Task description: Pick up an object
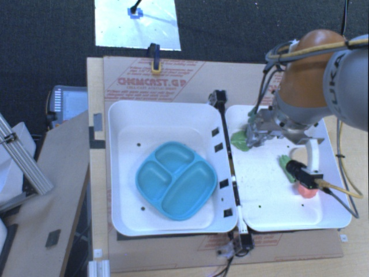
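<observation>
**A:** What could spoil the pick from here?

**B:** The green item (238, 139) lies in the right bin (271, 215), close against its 9 o'clock wall. The end effector (254, 135) is low over that same corner. My worry is that it catches the wall, or shoves the item against it instead of closing round it. The item also looks thin and limp, so I'd judge it could slip out on the lift.

**A:** Where is it relative to the end effector?

**B:** Just at the end effector's 9 o'clock, touching it or partly beneath it. I cannot tell which.

**A:** Is the end effector apart or together?

**B:** I cannot tell, because the wrist covers it from above. I wouldn't call anything held.

**A:** Is anything else close enough to interfere?

**B:** A small green piece (285, 163) lies near, at its 4 o'clock, with a red thing (308, 191) further out along that line. The blue plate (176, 179) is well apart in the left bin (118, 154).
</observation>
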`<state>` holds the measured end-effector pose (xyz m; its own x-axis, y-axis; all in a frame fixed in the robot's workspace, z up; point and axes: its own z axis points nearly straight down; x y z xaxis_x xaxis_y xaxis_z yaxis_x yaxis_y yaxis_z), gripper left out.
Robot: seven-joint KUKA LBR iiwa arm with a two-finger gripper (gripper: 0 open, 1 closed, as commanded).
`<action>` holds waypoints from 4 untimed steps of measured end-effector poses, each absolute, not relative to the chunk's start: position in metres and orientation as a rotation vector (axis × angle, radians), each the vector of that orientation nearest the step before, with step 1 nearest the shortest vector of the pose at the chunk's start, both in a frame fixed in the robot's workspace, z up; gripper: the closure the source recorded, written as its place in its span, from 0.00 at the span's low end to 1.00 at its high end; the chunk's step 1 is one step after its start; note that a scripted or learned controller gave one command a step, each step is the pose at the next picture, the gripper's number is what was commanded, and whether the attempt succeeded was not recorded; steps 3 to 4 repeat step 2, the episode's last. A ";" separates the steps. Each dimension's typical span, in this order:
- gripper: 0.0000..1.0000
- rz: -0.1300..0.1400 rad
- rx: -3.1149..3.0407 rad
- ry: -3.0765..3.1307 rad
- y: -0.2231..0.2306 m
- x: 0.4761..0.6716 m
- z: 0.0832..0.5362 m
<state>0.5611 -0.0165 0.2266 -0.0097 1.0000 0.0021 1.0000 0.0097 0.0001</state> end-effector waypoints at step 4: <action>1.00 -0.003 -2.210 -2.232 0.082 0.541 0.219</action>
